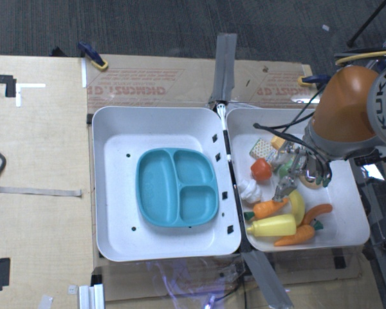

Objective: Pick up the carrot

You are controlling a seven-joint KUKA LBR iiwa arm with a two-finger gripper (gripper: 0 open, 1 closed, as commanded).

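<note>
Left bin (109,192): shallow, white; it held a teal divided plate (178,187) of three compartments, nothing lying in them.

Right bin (347,234): shallow, white; it held a crowded heap of toy food at its near-left part.

Carrot, nearest the gripper (269,208): orange, lying slantwise in the right bin, its thick end toward the left bin, touching the yellow pieces beside it.

Other carrots: one (297,236) lay along the near wall below the yellow squeeze bottle (272,225); another (318,210) lay just right of the pale yellow piece (298,205). Which of the three the program meant could not be told.

Other contents: a red tomato (261,169), a white lumpy item (248,189), a speckled square block (262,149) toward the far wall.

Arm: grey with an orange band (347,105), reaching in from the right over the right bin.

Gripper (285,187): lowered among the heap, tips just above the thick carrot's upper end. Jaws: cannot tell whether wide or narrow, the metalwork and cables confusing the outline; no carrot was seen between them.

Step in hand, as judged: the descent toward a grasp; lifting not yet begun.

Next move, as judged: called for the tips to settle astride the carrot's body, not its end, then to close and rise straight.

Hazard, as judged: the neighbours pressed close; the yellow pieces might be nudged or caught with it.
</note>
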